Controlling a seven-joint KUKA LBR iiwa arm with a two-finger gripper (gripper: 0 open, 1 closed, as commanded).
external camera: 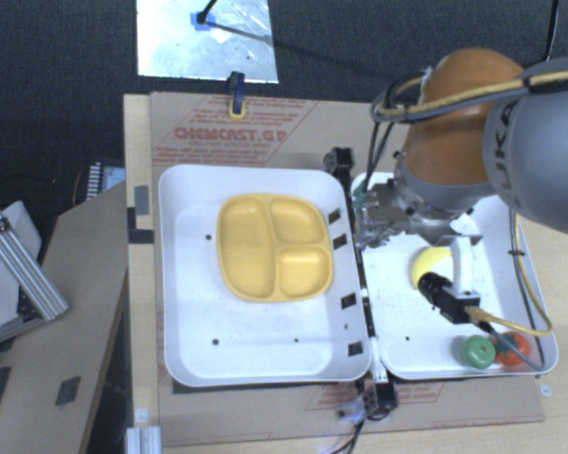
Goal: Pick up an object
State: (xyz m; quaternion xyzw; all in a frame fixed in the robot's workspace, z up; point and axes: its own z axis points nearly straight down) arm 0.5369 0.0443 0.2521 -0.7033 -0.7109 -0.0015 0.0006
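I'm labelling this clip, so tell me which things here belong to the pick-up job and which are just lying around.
Part of the job:
gripper
yellow ball
green piece
orange piece
right bin

Just lying about:
yellow divided plate in the left bin
shiny sheet
cardboard

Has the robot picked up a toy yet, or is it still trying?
Not yet. The arm has reached over the right bin, and its hand sits low near that bin's left edge. I can't see anything held in it. The yellow object, the green object and the orange object all lie in the right bin. The yellow divided plate lies in the left bin. Grabbing and lifting are left.
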